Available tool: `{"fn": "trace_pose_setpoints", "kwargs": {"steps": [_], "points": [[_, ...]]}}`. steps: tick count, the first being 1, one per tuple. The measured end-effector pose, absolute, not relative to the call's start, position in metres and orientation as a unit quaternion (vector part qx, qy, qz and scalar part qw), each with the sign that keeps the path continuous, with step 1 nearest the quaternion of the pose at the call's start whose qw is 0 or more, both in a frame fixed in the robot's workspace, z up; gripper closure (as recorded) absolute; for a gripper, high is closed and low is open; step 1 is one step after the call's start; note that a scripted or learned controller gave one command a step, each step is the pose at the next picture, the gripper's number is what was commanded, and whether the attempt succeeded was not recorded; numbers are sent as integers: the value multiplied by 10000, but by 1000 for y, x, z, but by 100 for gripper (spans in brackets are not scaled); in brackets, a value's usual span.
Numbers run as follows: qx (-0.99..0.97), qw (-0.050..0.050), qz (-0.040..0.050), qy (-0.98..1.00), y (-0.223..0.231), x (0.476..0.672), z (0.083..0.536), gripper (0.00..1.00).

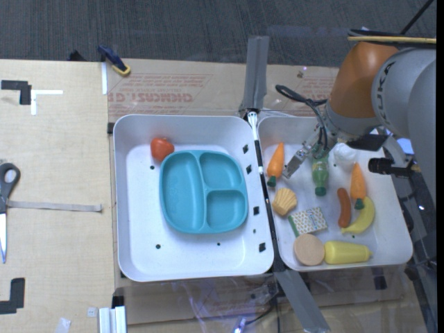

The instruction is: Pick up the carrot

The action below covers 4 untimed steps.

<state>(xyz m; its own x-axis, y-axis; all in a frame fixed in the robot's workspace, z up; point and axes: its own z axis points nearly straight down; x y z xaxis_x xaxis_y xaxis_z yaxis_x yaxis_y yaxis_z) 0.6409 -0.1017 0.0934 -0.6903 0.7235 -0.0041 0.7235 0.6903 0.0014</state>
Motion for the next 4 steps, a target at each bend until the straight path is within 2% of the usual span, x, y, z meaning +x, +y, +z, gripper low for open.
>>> {"fn": "trace_pose_setpoints", "kwargs": {"steps": [1,2,3,4], "points": [[3390,17,0,9408,-157,561,93,0],[2277,30,4,9737,-98,634,94,0],[3171,25,3,9484,-93,633,93,0],[4384,25,1,8988,-95,651,97,0]]}}
